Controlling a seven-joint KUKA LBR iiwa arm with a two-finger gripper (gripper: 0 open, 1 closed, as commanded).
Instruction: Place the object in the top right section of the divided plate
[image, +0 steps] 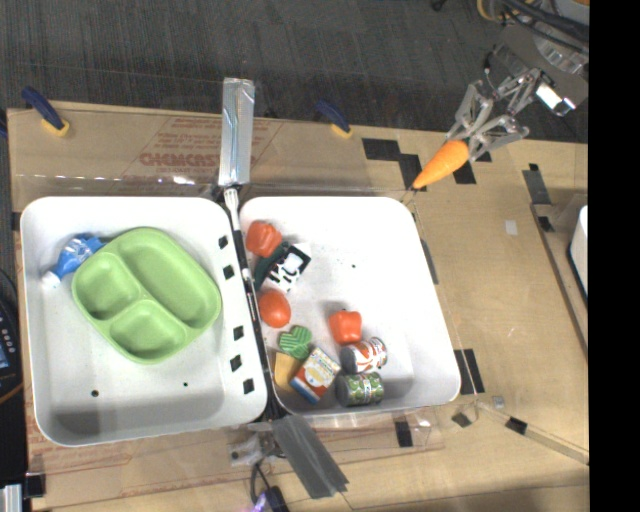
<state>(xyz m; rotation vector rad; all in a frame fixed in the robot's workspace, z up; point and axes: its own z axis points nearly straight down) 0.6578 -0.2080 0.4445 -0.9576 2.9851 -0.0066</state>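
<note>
**Carrot held high beyond the right bin**

Nearest the camera, along the front of the right bin (440, 350), small items crowd together: a dark green can (361, 389) lying on its side, a red-and-white can (369, 353) just behind it, a small printed carton (318, 372), and a cone-shaped toy with a green top (291, 350). A red pepper-like toy (346, 325) sits behind the cans, and an orange-red round toy (274, 309) lies near the bin's left wall. Farther back is a black-and-white packet (286, 268) touching another orange-red toy (263, 239).

In the left bin (60, 400), the green divided plate (146, 292) lies tilted in the middle, with one large section and two smaller ones. A blue-and-white item (72, 254) pokes out from behind its left edge.

Farthest back, past the right bin's rear corner, the gripper (470, 145) is clenched on the thick end of a toy carrot (440, 165), whose tip points down and left toward the bin corner. The carrot is well apart from the plate.
</note>
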